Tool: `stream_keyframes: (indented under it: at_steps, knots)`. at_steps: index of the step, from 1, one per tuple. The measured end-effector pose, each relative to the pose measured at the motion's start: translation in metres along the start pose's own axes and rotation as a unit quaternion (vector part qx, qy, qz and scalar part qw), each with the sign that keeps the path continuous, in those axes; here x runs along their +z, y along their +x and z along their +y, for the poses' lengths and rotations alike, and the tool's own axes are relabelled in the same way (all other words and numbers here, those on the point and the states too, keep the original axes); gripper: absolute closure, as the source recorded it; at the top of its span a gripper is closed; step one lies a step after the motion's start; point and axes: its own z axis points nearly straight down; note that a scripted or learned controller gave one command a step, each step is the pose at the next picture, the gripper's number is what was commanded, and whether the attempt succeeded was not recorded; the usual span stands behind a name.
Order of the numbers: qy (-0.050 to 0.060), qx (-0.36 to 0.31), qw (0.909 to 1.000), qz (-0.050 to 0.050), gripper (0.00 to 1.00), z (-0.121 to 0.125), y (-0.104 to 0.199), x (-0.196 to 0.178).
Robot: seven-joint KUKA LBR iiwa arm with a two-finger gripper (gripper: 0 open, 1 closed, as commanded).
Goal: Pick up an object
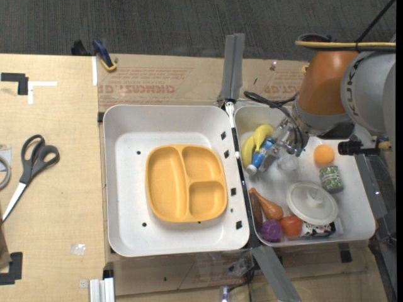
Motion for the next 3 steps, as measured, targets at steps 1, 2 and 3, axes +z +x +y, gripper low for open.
stream_keyframes:
  at_steps: [1,2,3]
  knots:
    - [-0.001,0.037,0.9993,-0.002,0.00,-0.103,-0.075,-0.046]
    - [0.000,0.053,0.9986,0.000,0.00,-0.113,-0.058,0.000]
    - [0.000,0.052,0.9986,0.001,0.00,-0.124,-0.040,0.001]
